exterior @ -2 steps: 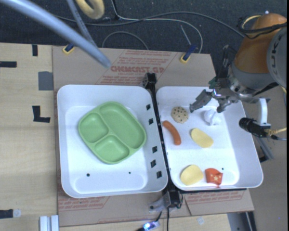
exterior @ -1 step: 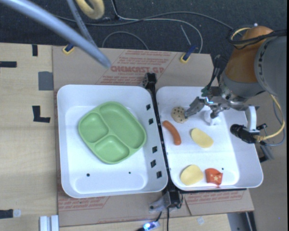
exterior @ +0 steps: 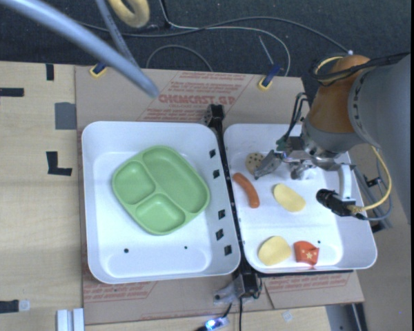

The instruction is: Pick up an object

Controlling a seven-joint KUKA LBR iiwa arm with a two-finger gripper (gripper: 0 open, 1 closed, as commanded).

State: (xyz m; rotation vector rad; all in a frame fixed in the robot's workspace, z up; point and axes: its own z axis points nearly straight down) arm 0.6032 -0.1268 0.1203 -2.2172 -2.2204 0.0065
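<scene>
Sausage (exterior: 247, 189) lying lengthwise up-left to down-right, end effector (exterior: 268, 163) near it, grip unclear

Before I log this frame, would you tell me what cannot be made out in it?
- Camera view: whether the gripper holds anything; its tip is small and dark beside the brown cookie.
- Camera view: what the red item is; too small.
- Camera view: the right bin floor under the arm, which covers it.

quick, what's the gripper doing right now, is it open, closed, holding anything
Gripper: cannot be told; it sits low in the right bin, next to the brown cookie.
</scene>
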